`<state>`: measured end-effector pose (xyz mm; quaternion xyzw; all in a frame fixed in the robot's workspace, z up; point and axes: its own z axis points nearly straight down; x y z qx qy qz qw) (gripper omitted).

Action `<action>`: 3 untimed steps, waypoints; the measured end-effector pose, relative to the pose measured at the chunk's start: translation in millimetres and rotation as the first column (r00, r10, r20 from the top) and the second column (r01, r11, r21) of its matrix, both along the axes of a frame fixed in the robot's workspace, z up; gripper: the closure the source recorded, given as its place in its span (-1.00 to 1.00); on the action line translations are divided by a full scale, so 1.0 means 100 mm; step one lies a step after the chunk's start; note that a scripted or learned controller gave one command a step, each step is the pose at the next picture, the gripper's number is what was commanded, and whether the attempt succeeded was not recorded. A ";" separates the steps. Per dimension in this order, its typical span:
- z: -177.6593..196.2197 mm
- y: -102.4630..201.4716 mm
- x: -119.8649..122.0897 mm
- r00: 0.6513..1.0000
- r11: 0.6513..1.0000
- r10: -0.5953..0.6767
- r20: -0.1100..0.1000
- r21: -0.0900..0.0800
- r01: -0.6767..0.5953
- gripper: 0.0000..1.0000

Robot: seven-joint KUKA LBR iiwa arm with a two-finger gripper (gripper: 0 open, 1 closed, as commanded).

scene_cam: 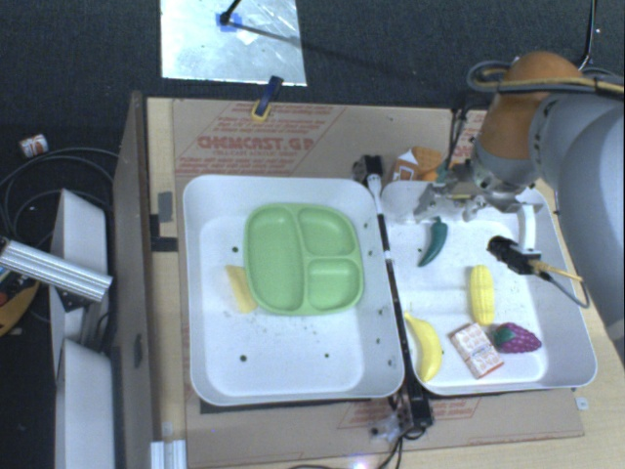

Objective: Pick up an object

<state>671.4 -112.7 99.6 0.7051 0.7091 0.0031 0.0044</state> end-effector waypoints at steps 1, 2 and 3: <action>-0.15 0.00 -0.03 1.000 1.000 -0.002 -0.009 0.000 0.002 -1.00; -0.08 -0.18 -0.02 1.000 1.000 -0.005 -0.007 0.001 0.005 -1.00; -0.15 0.19 -0.12 1.000 1.000 0.001 -0.010 0.003 -0.001 -1.00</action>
